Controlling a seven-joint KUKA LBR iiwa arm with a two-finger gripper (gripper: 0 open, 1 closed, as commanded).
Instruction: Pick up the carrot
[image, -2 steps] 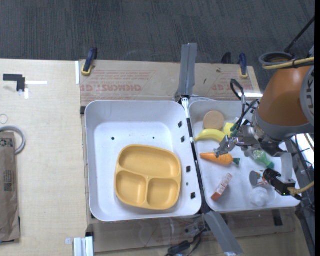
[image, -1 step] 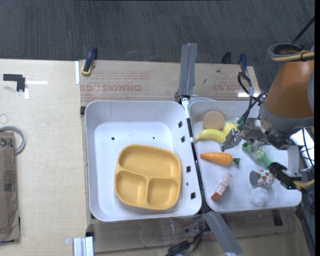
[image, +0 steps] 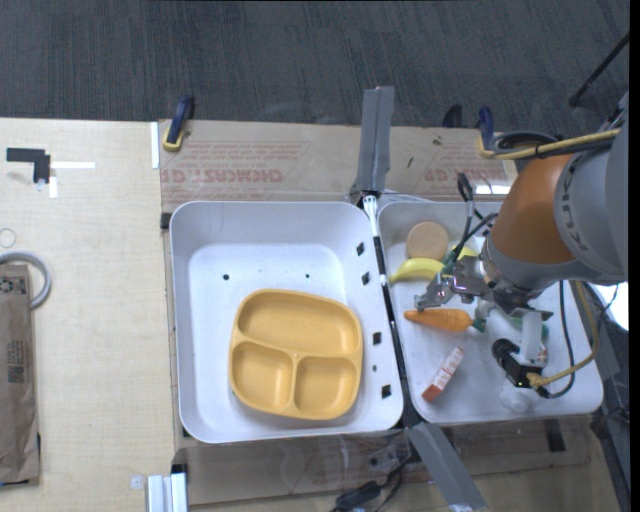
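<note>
The orange carrot (image: 440, 320) lies on its side in the right bin (image: 570, 400), near the bin's left wall, with its thin tip pointing left. My gripper (image: 446, 293) hangs directly over the carrot's upper side, reaching in from the right below the orange-banded wrist (image: 540, 215). From this slanted view I cannot tell whether it touches the carrot. The wrist and its cables hide the right end of the carrot.
A yellow banana (image: 417, 268) and a round tan disc (image: 428, 240) lie just behind the gripper. A small red-and-white packet (image: 445, 372) sits in front of the carrot. The left bin (image: 200, 300) holds a yellow divided plate (image: 296, 352). Black cables trail at the right.
</note>
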